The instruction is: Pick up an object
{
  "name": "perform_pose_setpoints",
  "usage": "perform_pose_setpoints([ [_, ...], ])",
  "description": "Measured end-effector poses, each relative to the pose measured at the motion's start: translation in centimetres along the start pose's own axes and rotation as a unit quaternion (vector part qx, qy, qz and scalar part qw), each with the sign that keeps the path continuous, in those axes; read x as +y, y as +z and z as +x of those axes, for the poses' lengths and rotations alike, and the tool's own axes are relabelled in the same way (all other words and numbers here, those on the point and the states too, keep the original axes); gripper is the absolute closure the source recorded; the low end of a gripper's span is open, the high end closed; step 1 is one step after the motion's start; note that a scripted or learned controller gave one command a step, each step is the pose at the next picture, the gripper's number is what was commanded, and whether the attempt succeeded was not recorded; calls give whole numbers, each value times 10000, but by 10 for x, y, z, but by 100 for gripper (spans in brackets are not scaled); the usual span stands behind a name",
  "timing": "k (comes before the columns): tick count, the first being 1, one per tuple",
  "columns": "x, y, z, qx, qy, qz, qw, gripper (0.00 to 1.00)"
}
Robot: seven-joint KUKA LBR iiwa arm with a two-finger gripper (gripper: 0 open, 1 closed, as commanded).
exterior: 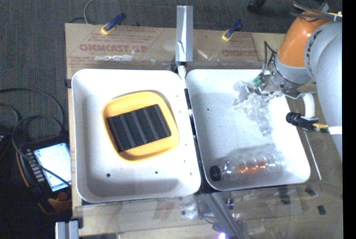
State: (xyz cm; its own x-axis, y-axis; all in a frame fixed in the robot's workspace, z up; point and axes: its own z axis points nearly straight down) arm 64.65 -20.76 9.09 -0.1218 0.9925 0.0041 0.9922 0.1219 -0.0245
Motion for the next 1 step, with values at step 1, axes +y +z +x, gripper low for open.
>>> perform_pose_setpoints([
  [1,-4,-7,-2,-10,10,65,10000,100],
])
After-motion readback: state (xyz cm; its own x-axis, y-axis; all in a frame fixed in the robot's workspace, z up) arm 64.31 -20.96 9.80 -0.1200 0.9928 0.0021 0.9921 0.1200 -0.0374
